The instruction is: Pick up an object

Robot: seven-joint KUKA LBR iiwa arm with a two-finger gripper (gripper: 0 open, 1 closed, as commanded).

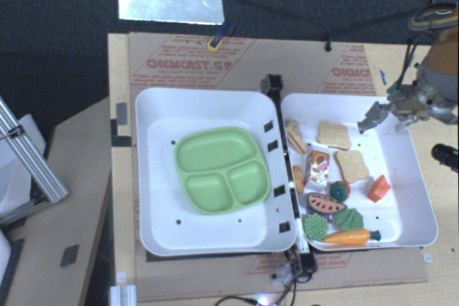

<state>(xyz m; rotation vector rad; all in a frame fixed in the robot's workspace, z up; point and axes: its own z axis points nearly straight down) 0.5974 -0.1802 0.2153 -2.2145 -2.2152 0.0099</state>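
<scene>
- The task looks barely begun: nothing has been lifted, and every toy food piece lies on the floor of the right bin.
- The arm reaches in from the right, and its gripper hangs above the upper right part of that bin, pointing down and to the left.
- Whether the jaws are spread or pressed together I cannot tell; they are small and blurred here. Nothing is seen between them.
- Nearest to the gripper is a slice of bread, just to its lower left; a second slice lies a little further down.
- Other candidates: a red block near the bin's right side, a small packet, a watermelon wedge, a carrot and green pieces crowded along the bin's lower left.
- The left bin holds a green divided tray, lying flat, well apart from the gripper.
- Still to do, in my judgement: pick a target, descend onto it, close, and lift it clear. The upper bread slice seems the easiest reach, though flat pieces may be hard to pinch.
</scene>
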